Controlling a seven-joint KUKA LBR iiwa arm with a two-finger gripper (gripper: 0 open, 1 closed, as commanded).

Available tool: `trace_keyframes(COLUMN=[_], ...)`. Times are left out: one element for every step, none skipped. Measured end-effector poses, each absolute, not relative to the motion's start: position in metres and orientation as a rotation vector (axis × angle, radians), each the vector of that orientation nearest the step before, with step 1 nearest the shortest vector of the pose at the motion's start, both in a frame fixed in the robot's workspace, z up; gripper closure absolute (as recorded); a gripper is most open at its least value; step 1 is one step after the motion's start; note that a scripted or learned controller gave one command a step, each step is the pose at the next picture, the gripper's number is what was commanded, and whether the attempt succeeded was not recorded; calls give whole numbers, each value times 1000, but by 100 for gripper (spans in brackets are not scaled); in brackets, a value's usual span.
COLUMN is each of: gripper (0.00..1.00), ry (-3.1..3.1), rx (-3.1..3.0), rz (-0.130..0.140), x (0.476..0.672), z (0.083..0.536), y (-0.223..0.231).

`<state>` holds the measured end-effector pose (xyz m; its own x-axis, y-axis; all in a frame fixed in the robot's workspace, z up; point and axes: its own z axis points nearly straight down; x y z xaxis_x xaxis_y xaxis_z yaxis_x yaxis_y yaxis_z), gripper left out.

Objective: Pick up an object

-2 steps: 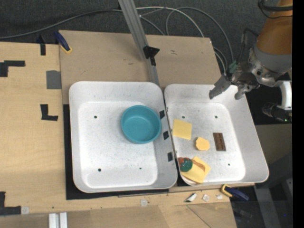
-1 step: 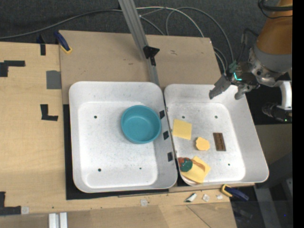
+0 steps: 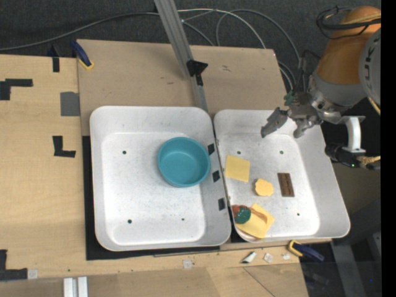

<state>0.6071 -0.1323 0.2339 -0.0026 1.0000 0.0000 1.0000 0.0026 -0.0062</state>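
Note:
My gripper (image 3: 286, 128) hangs over the far right part of the right bin (image 3: 309, 166), its two fingers spread apart with nothing between them. Below it in that bin lie a yellow square piece (image 3: 237, 168), a small yellow-orange round piece (image 3: 264, 188) and a small brown block (image 3: 285, 184). At the bin's near left corner sit a yellow wedge (image 3: 259, 219) and a small green and red item (image 3: 241, 214). A blue bowl (image 3: 182, 161) stands upright in the left bin (image 3: 124, 197).
A grey metal pole (image 3: 179, 36) slants across the bench behind the bins. Cables (image 3: 247, 23) loop over the back of the bench. Blue and yellow clamps (image 3: 83, 55) sit at the bench corners. The arm's orange band (image 3: 346, 54) is at the right.

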Motion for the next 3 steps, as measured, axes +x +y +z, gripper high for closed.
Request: trace_keyframes(gripper=[0, 0, 100], ry=[-2220, -2220, -2223], rx=[-2216, -2215, -2217], rz=[7, 8, 4], x=[609, 607, 609], z=[190, 128, 142], y=[-130, -122, -122])
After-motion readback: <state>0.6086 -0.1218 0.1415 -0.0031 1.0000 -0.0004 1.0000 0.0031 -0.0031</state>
